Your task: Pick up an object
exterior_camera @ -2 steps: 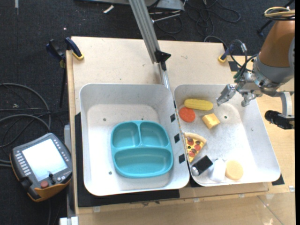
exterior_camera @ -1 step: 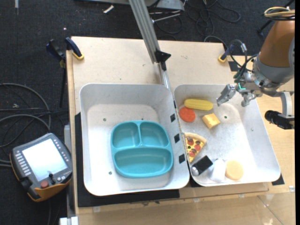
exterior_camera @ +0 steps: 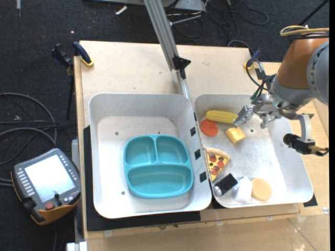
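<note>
Right bin (exterior_camera: pixel 293 163): open floor at centre and right. Obstacles: corn cob (exterior_camera: pixel 221 116), red disc (exterior_camera: pixel 209 128), yellow block (exterior_camera: pixel 235 135), pizza slice (exterior_camera: pixel 216 161); black-and-white item (exterior_camera: pixel 234 187) and tan round (exterior_camera: pixel 261 189) along the front wall.

Two bins side by side on the bench (exterior_camera: pixel 131 61). Left bin (exterior_camera: pixel 104 140): divided tray (exterior_camera: pixel 157 166) near its middle. Right bin (exterior_camera: pixel 290 177): corn cob (exterior_camera: pixel 221 116) by the far edge, tomato slice (exterior_camera: pixel 209 128) just left-front of it, cheese cube (exterior_camera: pixel 235 135) right of the slice. Pizza slice (exterior_camera: pixel 216 161) against the left wall. Along the near edge, left to right: block (exterior_camera: pixel 225 183), cup (exterior_camera: pixel 243 190), round biscuit (exterior_camera: pixel 261 189), close together. Gripper (exterior_camera: pixel 253 117) over the far edge, right of the corn, above the cheese
</note>
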Available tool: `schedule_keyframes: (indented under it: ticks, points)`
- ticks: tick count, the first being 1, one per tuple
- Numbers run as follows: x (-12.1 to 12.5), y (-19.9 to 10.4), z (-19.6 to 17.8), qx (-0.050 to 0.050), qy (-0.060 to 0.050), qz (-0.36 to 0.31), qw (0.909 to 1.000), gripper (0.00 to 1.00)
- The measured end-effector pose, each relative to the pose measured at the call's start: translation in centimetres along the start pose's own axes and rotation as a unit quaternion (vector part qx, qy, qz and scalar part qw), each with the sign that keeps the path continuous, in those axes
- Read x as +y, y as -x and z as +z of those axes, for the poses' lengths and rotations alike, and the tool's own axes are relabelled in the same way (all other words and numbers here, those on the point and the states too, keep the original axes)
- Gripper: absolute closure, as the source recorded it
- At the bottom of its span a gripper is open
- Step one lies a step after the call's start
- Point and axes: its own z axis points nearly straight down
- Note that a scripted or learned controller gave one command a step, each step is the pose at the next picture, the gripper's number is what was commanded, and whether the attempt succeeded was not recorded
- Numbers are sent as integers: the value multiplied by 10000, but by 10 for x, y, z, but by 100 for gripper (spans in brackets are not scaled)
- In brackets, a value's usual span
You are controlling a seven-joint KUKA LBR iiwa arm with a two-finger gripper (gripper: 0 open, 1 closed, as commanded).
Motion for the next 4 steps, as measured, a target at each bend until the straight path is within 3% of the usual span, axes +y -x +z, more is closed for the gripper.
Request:
schedule_keyframes:
  ticks: [1, 2, 4]
  points:
    - [4, 1, 46, -12, 77, 6, 10000, 0]
    - [5, 1, 33, -26, 99, -3, 9999, 100]
    - [12, -17, -66, -7, 60, -18, 10000, 100]
